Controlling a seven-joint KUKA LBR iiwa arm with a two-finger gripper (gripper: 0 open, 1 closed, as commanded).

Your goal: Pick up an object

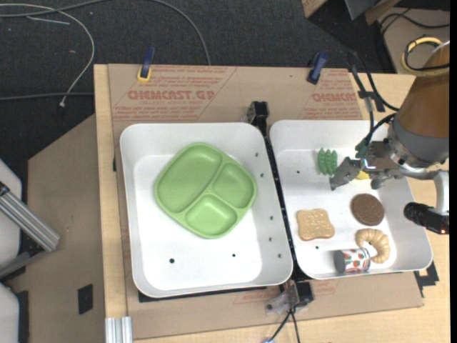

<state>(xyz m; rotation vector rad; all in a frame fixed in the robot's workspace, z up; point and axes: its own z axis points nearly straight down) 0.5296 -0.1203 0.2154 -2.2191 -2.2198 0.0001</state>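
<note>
- Nearest, at the front of the right bin (421, 259), a small can (353, 261) lies on its side, red and white, touching the croissant (376, 243) just behind it.
- Left of those, a tan cracker (315, 224) lies flat near the bin's left wall.
- Behind the croissant, a round brown cookie (367, 209) lies flat, near the cracker but apart from it.
- Over the middle of that bin, the gripper (359, 175) hangs at a tilt, its fingers (344, 174) spread apart with nothing between them; the dark tips sit just behind the cookie and right of the green toy.
- That green toy (327, 161), small and ridged, stands toward the back of the bin, close to the near fingertip but not touched by it.
- Beside it all, the left bin (143, 256) carries a green plate (206, 189) with three compartments, turned at an angle, roughly central.
- At the right, the arm (427, 120) comes in, grey at the wrist with the orange band above.
- Farther back, two blue clamps (148, 61) pin the brown board (214, 88) under both bins.
- Farthest, a grey cable (93, 20) loops across the dark floor.
</note>
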